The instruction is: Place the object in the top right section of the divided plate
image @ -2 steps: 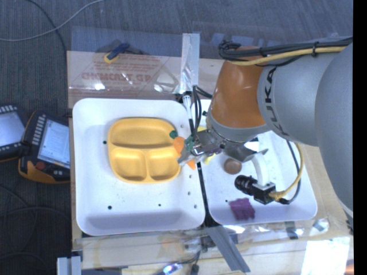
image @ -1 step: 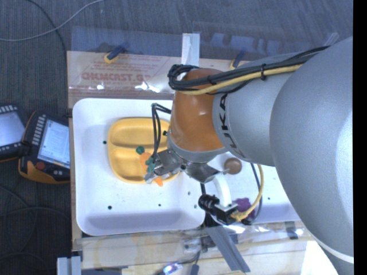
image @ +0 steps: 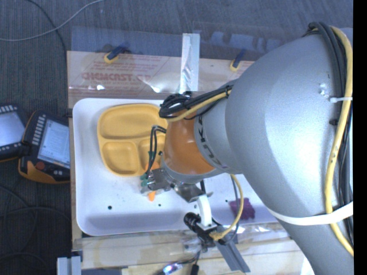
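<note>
I can't tell my gripper's (image: 150, 182) grip; I'd confirm the orange object (image: 151, 196) before crossing to the plate (image: 123, 133).

The divided plate (image: 123, 139) looks like smooth matt yellow plastic, and the white bin (image: 100, 213) like glossy plastic.

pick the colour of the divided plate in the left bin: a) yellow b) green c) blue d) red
a, the divided plate lying in the white bin is a yellow-orange, with its compartments showing left of the arm.
</note>
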